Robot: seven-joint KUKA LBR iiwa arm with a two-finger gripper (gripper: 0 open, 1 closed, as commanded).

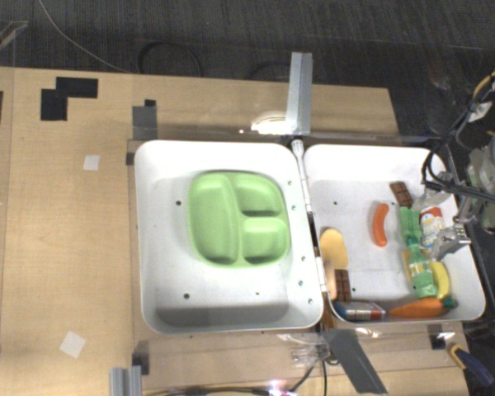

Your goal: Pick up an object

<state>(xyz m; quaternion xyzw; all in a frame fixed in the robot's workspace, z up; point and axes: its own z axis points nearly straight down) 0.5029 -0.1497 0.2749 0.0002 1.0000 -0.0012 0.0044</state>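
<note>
The end effector (450, 244), whose opening I cannot tell, hangs at the right bin's (355, 159) right edge, just right of the green packet (410, 231), which lies lengthwise far-to-near beside the banana (438, 277).

1. We have a single fixed camera, mounted above the bench (58, 246) and looking down on it at a slant.
2. The view faces the two white bins: the left bin (161, 221) sits near the middle of the picture, the right bin (355, 172) toward the right side.
3. We stand far enough back to take in both bins whole, the bench around them and a strip of dark carpet (231, 15) along the top.
4. The arm (487, 180) enters at the right edge.
</note>
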